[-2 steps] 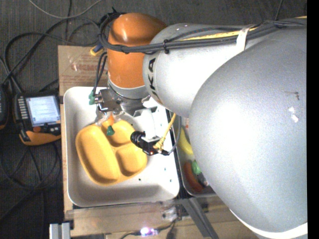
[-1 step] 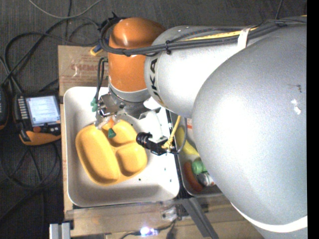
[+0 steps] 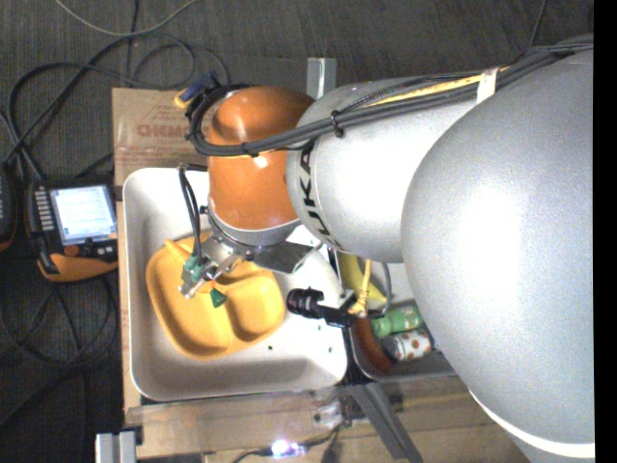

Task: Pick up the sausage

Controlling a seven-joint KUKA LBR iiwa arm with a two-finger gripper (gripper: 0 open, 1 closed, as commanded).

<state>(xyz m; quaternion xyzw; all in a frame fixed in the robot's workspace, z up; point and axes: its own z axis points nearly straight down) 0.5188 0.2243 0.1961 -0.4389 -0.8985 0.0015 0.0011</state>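
My gripper [image 3: 201, 280] hangs over a yellow dish [image 3: 236, 318] in the white bin [image 3: 136, 258]; its grip I cannot tell. A reddish-brown piece [image 3: 370, 339], maybe the sausage, lies apart in the other bin [image 3: 359, 363].

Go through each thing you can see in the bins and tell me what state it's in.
Yellow tray: lying flat in the left bin, under the gripper.
Gripper: low over the tray, nothing seen between its fingers.
Green bottle: lying on its side in the right bin.
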